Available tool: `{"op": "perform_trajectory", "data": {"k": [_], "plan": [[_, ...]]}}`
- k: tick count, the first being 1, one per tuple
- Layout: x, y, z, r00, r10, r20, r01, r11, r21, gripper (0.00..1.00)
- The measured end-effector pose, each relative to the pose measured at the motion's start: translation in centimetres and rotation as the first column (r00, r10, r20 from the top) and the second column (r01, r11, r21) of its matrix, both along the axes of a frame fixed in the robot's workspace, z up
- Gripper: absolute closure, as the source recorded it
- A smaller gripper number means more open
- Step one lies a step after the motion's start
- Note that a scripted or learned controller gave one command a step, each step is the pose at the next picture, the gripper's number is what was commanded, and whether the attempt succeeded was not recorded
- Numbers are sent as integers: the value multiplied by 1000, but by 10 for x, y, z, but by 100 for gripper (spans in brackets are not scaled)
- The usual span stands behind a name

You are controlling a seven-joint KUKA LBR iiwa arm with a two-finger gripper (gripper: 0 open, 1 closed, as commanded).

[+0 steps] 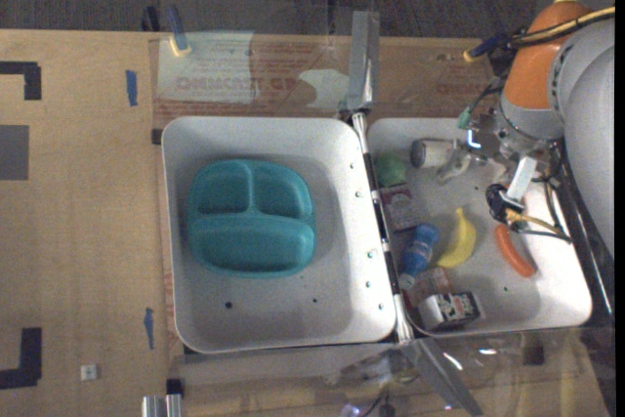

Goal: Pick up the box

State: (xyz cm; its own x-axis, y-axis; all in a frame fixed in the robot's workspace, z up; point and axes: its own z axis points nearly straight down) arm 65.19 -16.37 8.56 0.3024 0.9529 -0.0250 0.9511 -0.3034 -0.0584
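A small dark reddish box (400, 207) lies flat against the left wall of the right bin (566, 303). A black-and-white carton (453, 308) lies on its side at that bin's front edge. My gripper (451, 159) hangs low over the back of the right bin, to the right of and behind the reddish box and well apart from the carton. Nothing is seen held in it. The grey arm with its orange band (537, 73) reaches in from the right.
The right bin also holds a green object (392, 169), a blue can (420, 249), a banana (459, 239), an orange carrot (515, 251) and a brown item (431, 283). A teal divided plate (251, 217) lies in the left bin (186, 308). Cables (518, 210) trail by the wrist.
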Motion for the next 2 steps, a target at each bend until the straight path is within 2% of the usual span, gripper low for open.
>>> {"op": "perform_trajectory", "data": {"k": [1,2], "plan": [[16,41,105,927,-368,64,369,929,6,0],[-43,-32,51,986,-157,61,157,988,7,0]]}}
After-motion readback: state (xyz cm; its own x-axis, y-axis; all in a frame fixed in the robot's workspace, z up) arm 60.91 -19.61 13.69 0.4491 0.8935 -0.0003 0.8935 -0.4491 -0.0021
